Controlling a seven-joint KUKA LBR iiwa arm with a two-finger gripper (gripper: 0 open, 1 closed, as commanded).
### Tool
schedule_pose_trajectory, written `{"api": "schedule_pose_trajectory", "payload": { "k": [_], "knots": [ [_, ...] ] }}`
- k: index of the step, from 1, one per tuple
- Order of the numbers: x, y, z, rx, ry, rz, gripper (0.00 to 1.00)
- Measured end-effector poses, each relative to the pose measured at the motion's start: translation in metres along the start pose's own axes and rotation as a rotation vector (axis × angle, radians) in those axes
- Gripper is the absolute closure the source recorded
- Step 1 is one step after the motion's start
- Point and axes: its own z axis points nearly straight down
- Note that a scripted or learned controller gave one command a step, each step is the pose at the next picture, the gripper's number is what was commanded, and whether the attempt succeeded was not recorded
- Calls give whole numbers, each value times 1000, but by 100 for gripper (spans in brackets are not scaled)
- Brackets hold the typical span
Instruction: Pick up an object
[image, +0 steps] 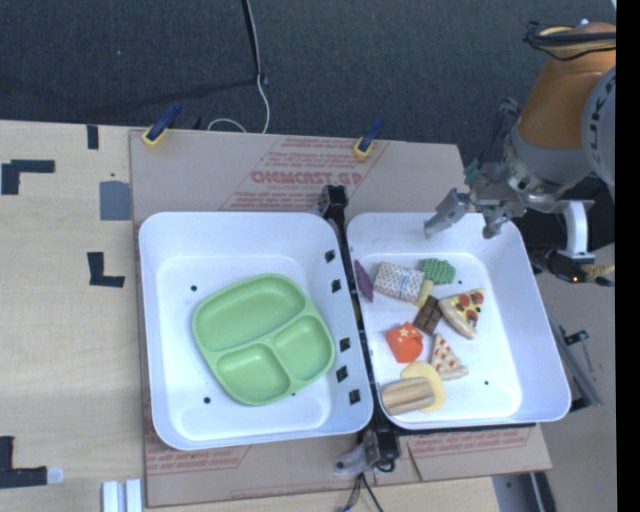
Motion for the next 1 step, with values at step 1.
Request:
{"api": "schedule_pose_trajectory", "payload": {
  "k": [1],
  "knots": [
    [-27, -14, 123, 13, 1, 3, 0]
  ]
}}
